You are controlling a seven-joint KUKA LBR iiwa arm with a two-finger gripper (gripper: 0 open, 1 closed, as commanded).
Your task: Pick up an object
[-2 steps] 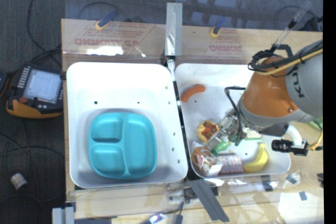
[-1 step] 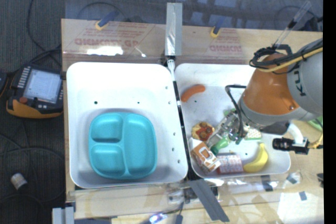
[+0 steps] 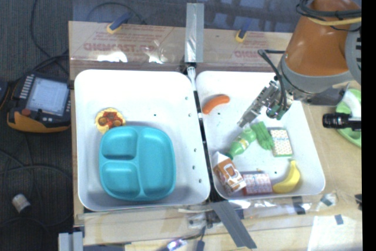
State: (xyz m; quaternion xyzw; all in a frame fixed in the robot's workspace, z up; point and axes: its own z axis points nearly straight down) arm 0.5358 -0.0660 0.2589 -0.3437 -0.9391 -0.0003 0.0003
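My gripper hangs over the right bin, in its upper middle, below the orange band of the arm. Just beneath and left of it lies a green bottle. A green-edged patterned card rests right of the bottle. An orange sausage-shaped piece lies at the bin's upper left. Along the front wall sit an orange-brown carton, a pink-and-white box and a yellow banana. Nothing shows held in the gripper.
The left bin holds a teal divided plate and a small round pizza toy. A handheld control unit with cables lies on the floor at left. A green object sits on the bench at far right.
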